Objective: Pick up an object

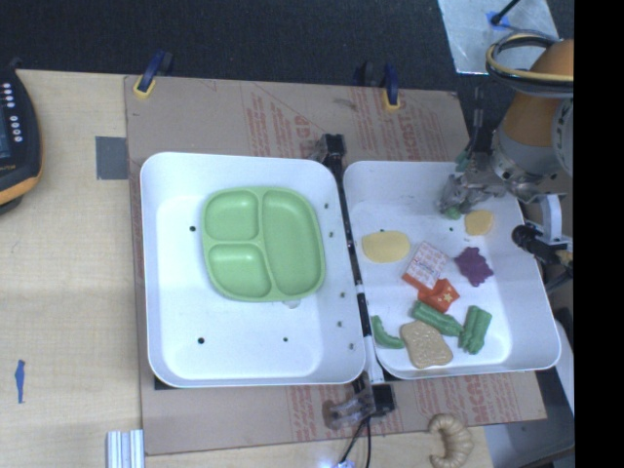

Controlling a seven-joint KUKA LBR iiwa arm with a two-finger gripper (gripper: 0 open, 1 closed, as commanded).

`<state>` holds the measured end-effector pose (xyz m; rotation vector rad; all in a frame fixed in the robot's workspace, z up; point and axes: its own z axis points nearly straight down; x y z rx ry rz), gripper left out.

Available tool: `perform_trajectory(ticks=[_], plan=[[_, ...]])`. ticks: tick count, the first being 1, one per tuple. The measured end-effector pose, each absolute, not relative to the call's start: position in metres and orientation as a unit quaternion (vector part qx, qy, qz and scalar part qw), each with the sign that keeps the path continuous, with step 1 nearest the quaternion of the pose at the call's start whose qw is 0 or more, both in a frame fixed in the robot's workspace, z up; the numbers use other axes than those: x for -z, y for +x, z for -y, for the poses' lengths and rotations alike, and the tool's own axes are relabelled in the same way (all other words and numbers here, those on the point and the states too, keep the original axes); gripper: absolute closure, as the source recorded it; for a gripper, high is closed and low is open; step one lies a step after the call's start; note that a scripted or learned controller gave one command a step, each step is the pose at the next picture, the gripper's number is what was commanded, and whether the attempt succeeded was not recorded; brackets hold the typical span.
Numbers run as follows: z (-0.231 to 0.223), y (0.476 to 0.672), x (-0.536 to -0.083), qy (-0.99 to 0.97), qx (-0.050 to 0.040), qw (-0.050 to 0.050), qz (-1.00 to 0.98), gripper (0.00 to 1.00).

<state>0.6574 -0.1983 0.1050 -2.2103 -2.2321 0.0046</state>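
The gripper [458, 195] hangs low over the far corner of the right bin [546, 354], and the nearest candidate is the small pale-yellow piece [479, 222], which lies just beside it, toward the camera and slightly to the view's right. That piece is roughly round, with no clear long axis, so judging from here any closing direction would serve. A small green speck sits right at the gripper's tip, touching or nearly so — too small to tell what it is. The rest of the toy food lies nearer the camera: a yellow oval [386, 247], a purple piece [474, 265], a red-and-white packet [426, 262], several green pods [475, 329] and a slice of bread [426, 344]. The fingers are a grey blur against the white floor; how far apart they stand, and whether they grip anything, cannot be told. The left bin [166, 261] on the table [68, 281] holds a green divided plate [263, 243], well apart from the arm.
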Motion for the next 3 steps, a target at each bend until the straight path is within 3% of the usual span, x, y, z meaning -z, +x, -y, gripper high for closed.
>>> perform_trajectory(ticks=[1,2,3], plan=[[0.154,0.657,-0.148,-0.704,0.0004,-0.001,0.71,1.0],[0.115,0.617,-0.204,-0.705,0.0002,0.001,0.71,1.0],[0.056,0.601,-0.226,-0.704,-0.0012,0.003,0.711,1.0]])
